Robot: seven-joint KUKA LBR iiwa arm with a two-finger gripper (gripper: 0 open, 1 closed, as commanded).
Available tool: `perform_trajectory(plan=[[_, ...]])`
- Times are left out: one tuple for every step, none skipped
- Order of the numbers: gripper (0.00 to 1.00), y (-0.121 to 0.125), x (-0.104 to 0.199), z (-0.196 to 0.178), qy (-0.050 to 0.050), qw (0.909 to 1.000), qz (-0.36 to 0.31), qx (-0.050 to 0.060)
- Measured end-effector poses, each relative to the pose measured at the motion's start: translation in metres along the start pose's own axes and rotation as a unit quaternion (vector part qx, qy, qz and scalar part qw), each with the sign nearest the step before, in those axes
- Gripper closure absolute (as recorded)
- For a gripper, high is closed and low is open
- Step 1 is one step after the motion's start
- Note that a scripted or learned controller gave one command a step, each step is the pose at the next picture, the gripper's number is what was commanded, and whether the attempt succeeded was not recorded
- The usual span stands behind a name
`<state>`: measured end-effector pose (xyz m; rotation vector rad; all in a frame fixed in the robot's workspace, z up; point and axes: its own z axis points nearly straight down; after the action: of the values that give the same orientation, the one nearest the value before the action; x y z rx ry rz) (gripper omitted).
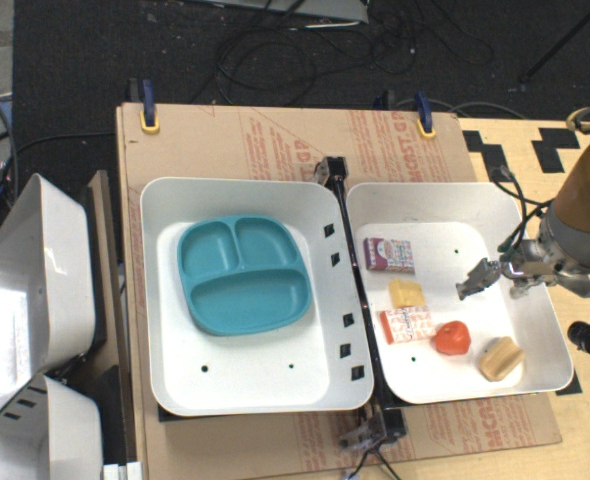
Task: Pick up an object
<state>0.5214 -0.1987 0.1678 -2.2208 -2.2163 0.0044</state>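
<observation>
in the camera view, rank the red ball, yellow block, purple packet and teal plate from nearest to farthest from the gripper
From the gripper, over the right bin:
1. Red ball, just below and slightly left of it in the view.
2. Yellow block, to its left, mid-bin; close to the ball's distance, though the ball looks nearer.
3. Purple packet, farther left and up.
4. Teal plate, in the left bin.

A: Colours, working out from the gripper (478,280), itself dark grey. Just below-left of it: tomato (453,338), red-orange. Beside that, below the gripper: bread roll (500,359), tan.

B: Left of the gripper?

A: Cheese block (407,293), pale yellow. Packet (405,324), red and white print. Carton (388,255), purple with a white panel.

B: Farther left?

A: Divided plate (243,274), teal, in the left bin (165,298), white like the right bin (535,318). Bench board (275,143) brown cardboard, red lettering.
</observation>
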Motion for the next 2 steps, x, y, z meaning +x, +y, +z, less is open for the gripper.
perform_trajectory(plan=[[0.00, 0.001, 0.009, 0.061, 0.001, 1.0000, -0.001, 0.001], [0.00, 0.001, 0.010, 0.077, 0.000, 1.0000, -0.001, -0.001]])
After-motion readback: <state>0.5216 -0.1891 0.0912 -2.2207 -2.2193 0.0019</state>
